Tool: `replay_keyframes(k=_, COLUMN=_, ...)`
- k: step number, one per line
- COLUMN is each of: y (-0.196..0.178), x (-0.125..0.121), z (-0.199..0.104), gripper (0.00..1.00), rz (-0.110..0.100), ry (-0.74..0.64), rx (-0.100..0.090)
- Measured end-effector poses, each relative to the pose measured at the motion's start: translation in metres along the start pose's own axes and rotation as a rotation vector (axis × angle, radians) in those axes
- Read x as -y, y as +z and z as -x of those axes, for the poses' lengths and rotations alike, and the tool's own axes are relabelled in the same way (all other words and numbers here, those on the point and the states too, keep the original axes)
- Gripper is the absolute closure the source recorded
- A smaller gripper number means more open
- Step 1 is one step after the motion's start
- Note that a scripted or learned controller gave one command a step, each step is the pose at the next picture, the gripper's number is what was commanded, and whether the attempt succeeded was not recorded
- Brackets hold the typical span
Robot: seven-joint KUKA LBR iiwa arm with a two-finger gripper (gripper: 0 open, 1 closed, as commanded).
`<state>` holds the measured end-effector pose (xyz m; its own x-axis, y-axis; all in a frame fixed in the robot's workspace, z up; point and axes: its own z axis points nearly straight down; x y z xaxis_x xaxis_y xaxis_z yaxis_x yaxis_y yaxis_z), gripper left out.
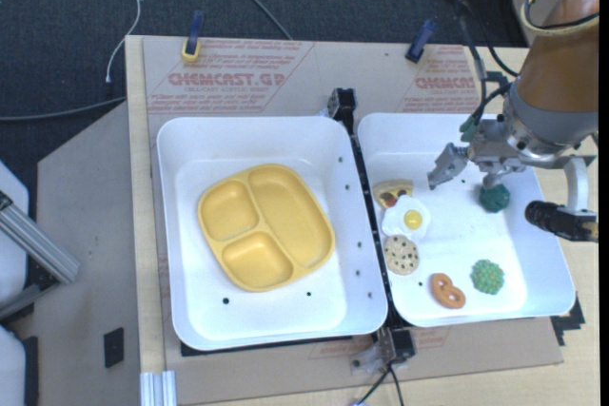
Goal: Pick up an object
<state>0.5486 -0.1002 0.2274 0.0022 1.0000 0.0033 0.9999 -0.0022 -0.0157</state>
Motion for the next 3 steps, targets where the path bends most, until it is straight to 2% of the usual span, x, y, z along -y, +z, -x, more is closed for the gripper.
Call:
replay_keyframes(k=1, y=-0.007, x=-0.002, z=0.000, gripper=0.00, rz=0.014, ry=-0.003, rx=0.002)
replay_keyframes(k=2, y=0.055, x=-0.005, z=-0.004, gripper=0.00, rz=0.009, ry=-0.002, rx=0.001)
replay_keyframes(k=3, y=0.100, x=-0.005, z=0.003, gripper=0.00, rz=0.010, ry=-0.001, rx=0.001)
